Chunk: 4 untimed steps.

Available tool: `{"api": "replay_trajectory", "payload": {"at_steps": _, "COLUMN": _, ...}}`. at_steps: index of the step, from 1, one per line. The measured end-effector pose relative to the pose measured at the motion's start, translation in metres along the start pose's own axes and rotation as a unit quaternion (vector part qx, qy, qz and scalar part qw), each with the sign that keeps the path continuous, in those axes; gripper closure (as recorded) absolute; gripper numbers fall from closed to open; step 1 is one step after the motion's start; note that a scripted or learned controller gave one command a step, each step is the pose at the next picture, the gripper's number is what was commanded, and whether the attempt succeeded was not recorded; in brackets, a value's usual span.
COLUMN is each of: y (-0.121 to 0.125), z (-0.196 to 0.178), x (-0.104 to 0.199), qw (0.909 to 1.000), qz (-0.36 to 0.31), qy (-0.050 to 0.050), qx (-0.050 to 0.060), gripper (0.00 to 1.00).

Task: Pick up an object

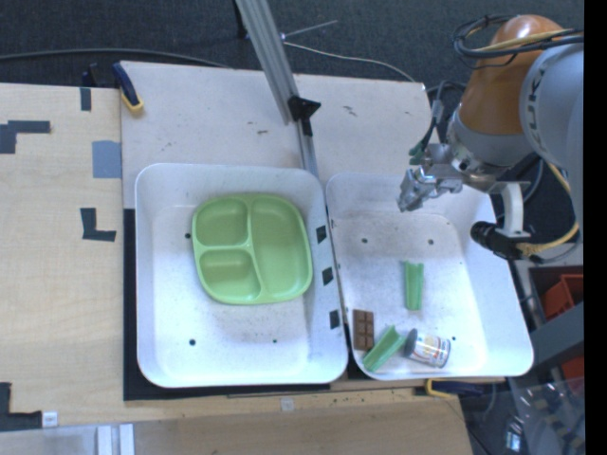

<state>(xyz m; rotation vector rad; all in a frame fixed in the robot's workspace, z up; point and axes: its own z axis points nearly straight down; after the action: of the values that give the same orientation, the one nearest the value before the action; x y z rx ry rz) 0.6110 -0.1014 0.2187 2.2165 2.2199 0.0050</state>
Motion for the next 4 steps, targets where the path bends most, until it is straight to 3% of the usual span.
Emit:
{"api": "replay_trajectory", "payload": {"at_steps": 1, "y": 0.001, "z": -0.043, "x": 0.001, "qw": 1.0000, "qz": 0.000, "qy": 0.000, "qx": 0.001, "gripper": 1.00}}
{"api": "replay_trajectory", "payload": {"at_steps": 3, "y": -0.045, "z": -0.029, "x": 0.092, "qw": 1.0000, "qz": -0.002, "qy": 0.001, "qx": 0.004, "gripper": 1.00}}
{"api": "replay_trajectory", "payload": {"at_steps": 4, "y": -0.049, "z": -0.026, "x": 0.143, "qw": 1.0000, "qz": -0.003, "qy": 0.001, "qx": 0.004, "gripper": 1.00}}
